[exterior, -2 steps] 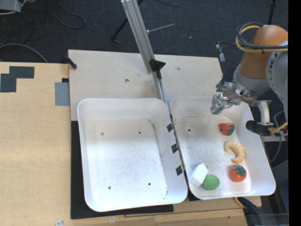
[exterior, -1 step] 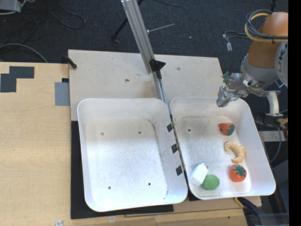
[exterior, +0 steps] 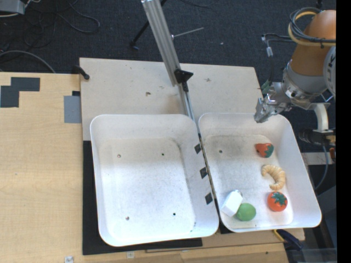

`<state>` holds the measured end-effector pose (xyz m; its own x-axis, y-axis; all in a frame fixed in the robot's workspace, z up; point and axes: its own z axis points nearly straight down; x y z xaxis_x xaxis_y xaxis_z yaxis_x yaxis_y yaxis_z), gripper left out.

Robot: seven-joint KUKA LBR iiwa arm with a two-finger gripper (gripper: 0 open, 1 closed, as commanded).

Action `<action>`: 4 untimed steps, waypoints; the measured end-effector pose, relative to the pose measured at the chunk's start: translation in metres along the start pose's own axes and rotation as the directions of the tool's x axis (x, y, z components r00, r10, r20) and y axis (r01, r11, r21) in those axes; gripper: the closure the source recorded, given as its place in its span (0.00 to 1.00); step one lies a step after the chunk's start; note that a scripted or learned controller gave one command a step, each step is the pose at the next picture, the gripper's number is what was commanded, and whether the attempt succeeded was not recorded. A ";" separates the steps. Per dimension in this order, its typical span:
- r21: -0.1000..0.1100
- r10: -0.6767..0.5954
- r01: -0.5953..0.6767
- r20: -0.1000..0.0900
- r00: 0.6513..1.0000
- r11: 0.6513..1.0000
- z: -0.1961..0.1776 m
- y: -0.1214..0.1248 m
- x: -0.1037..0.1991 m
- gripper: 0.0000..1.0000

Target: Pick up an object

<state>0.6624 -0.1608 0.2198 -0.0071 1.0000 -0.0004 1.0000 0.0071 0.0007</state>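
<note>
In the right bin lie five small things, any of which could be the object to pick. The strawberry sits at about two o'clock on that bin's floor, red with a green cap. Just below it, toward four o'clock from it, curls the croissant, pale tan. At six o'clock from the croissant, close by, rests the tomato, red with a green top. Over at the bin's seven o'clock corner the white block lies tilted, and the green ball touches it on its four o'clock side.

My gripper hangs over the far rim of the right bin, near its one o'clock corner, above and at twelve o'clock from the strawberry, apart from it. Nothing is between my jaws that I can see; whether they stand wide or narrow I cannot tell from this slant. My arm rises to two o'clock from there, grey with the orange band at the top.

The left bin lies at nine o'clock, touching the right bin along a shared edge. A slanted metal rail runs up toward twelve o'clock from where the bins meet.
</note>
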 end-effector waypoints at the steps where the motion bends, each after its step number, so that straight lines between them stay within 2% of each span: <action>1: 0.002 0.003 -0.003 -0.003 1.000 1.000 -0.012 -0.001 0.053 1.00; 2: 0.001 0.002 -0.002 -0.002 1.000 1.000 -0.021 0.003 0.105 1.00; 4: 0.006 0.003 -0.003 -0.002 1.000 1.000 -0.001 -0.007 0.209 1.00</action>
